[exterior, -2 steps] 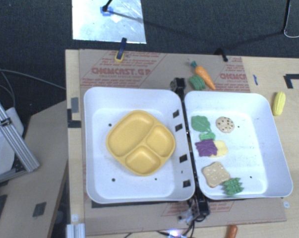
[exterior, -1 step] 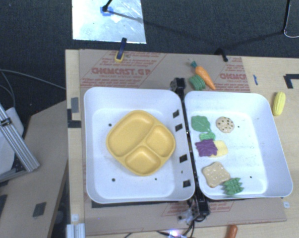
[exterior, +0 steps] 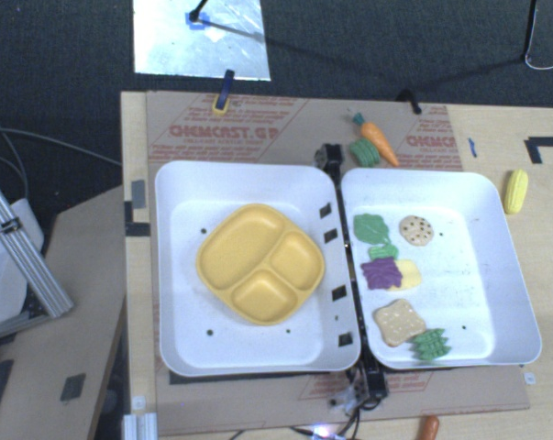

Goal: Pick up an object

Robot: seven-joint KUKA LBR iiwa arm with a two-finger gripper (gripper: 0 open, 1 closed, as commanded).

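Observation:
The right bin (exterior: 496,273) holds several toy foods along its left side: a green leafy piece (exterior: 370,228), a round cookie (exterior: 415,230), a purple piece (exterior: 381,272) with a pale yellow piece (exterior: 409,273) beside it, a slice of toast (exterior: 399,322) and a dark green piece (exterior: 432,345) at the front. A yellow divided plate (exterior: 260,262) lies in the left bin (exterior: 180,200).
A toy carrot (exterior: 378,138) with a green piece (exterior: 364,153) lies on the cardboard behind the bins. A yellow corn cob (exterior: 515,192) rests just outside the right bin's far right corner. A metal frame (exterior: 15,246) stands at the left.

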